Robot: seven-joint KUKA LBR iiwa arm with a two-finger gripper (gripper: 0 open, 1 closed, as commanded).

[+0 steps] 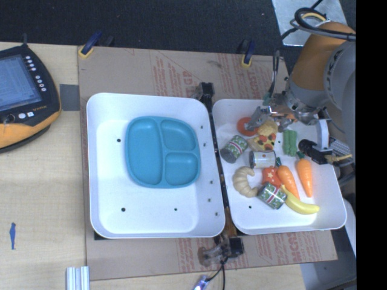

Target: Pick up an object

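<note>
Toy food items, the candidates for picking, lie heaped in the right bin (pixel 338 219): 2 orange carrots (pixel 304 175), a yellow banana (pixel 300 206), a pale croissant (pixel 245 181), 2 labelled cans (pixel 234 148) and a green pepper-like piece (pixel 291 142). The tool (pixel 264 116) sits low over the bin's far left corner, directly above a red piece (pixel 245 125); whether it is apart or together cannot be told. The carrots run lengthwise toward the camera. The left bin (pixel 103 162) holds a smooth blue 3-compartment plate (pixel 162 151).
</note>
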